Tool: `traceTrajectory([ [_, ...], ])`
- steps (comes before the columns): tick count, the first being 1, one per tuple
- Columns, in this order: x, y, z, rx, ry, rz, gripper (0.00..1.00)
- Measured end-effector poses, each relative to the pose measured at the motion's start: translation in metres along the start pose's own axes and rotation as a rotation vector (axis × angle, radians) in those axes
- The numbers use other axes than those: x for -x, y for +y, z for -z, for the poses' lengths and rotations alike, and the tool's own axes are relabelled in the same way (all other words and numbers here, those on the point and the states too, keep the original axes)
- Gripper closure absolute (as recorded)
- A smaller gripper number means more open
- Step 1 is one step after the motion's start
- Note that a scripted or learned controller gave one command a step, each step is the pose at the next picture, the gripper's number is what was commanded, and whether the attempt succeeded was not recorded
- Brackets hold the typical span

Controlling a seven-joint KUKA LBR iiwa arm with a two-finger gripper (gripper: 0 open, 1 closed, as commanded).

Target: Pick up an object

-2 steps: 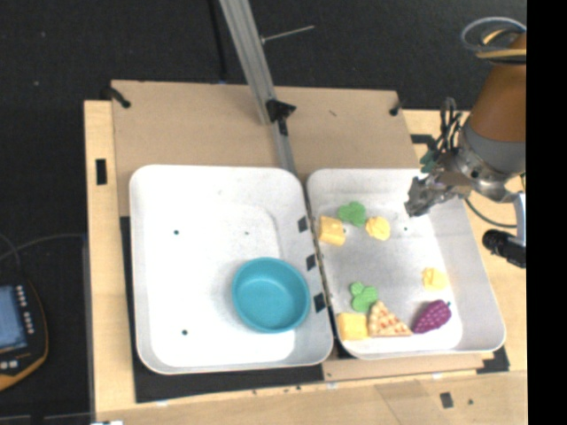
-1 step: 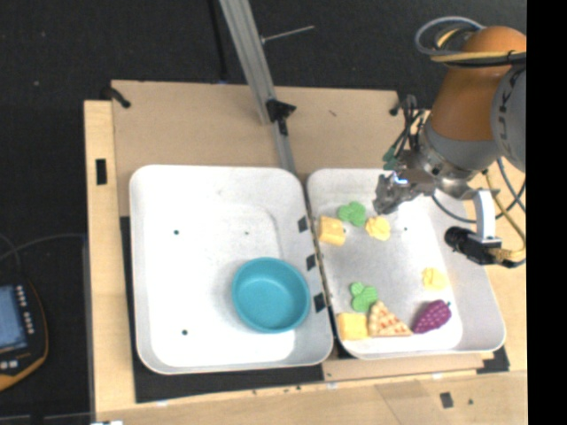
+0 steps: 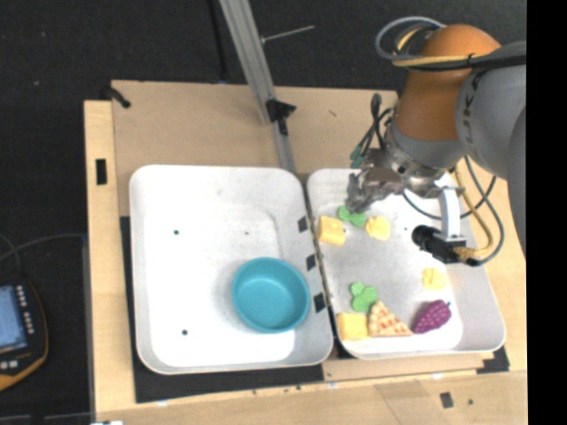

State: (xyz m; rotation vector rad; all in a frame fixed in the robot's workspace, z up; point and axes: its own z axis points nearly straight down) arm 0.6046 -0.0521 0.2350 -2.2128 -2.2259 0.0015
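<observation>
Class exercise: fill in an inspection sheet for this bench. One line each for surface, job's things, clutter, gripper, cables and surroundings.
Surface: wooden bench bearing left bin and right bin.
Job's things: in the right bin, yellow pieces, green pieces, pizza slice, purple grapes.
Clutter: blue bowl in the left bin.
Gripper: gripper low over the right bin's far end, near a green piece.
Cables: loops hanging by the wrist.
Surroundings: dark floor, metal pole, handheld controller at left.
</observation>
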Motion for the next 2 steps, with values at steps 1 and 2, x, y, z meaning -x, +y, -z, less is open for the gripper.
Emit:
traceTrajectory([
  [1,-0.057,0.008,-0.007,0.001,0.0,0.001,1.0],
  [2,-0.105,0.026,-0.012,0.005,0.0,0.001,1.0],
])
